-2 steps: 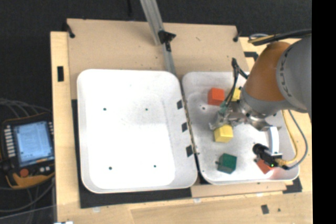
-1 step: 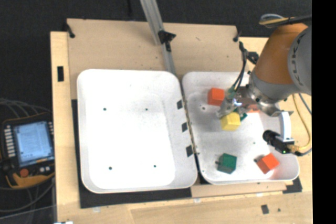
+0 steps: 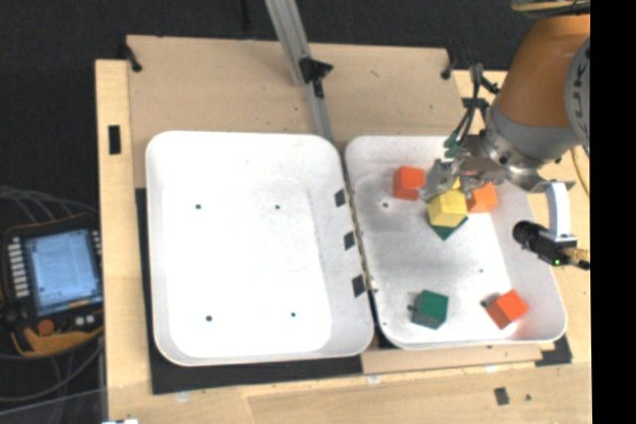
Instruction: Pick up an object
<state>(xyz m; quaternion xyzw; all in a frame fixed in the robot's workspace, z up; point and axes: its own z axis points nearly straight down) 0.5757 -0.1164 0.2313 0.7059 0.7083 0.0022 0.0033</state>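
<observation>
Claw (image 3: 449, 186) of mine pinches the yellow block (image 3: 448, 210); I should lift straight up, slowly, without bumping orange blocks.

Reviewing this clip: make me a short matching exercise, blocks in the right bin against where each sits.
Things:
1. yellow block
2. green block
3. orange block

Places:
A. near the bin's front edge
B. left of the gripper, close to the bin divider side
C. right beneath the gripper

Pairs: 1-C, 2-A, 3-B
</observation>
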